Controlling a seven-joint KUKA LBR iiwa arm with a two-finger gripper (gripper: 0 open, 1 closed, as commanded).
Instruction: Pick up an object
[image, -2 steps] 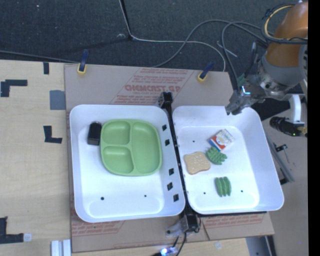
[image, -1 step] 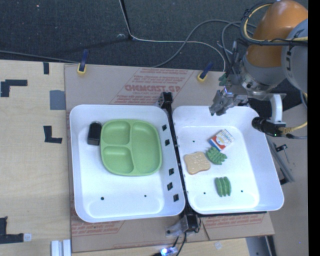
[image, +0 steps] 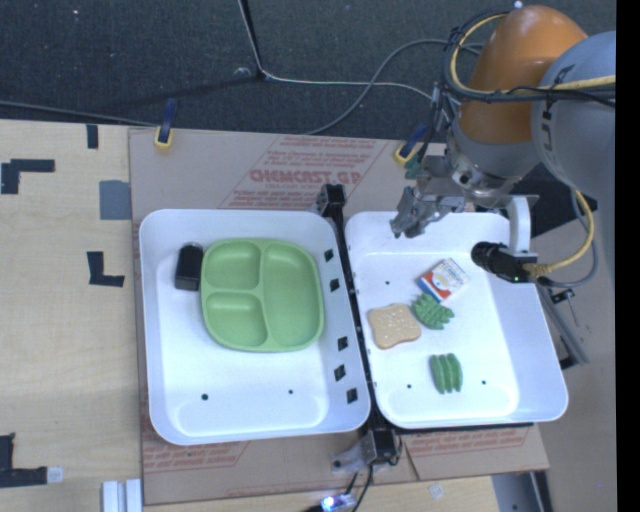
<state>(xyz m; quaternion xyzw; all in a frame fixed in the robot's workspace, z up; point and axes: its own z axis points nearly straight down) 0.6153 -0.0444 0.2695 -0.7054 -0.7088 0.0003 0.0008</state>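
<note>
The claw (image: 410, 222) hangs over the right bin's (image: 500, 395) bare far-left corner, beside the divider; I cannot tell how it is set. Toward that bin's middle lie a small red-and-white carton (image: 444, 279), a leafy green piece (image: 433, 312), a toast slice (image: 393, 325) and a green pod (image: 446, 372). The left bin (image: 160, 330) holds a green divided plate (image: 262, 294) and a black block (image: 188, 267).

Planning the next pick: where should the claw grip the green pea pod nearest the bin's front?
Across its narrow middle, coming straight down. The pea pod lies flat and elongated in the right bin, apart from the toast, so both long sides look free.
</note>
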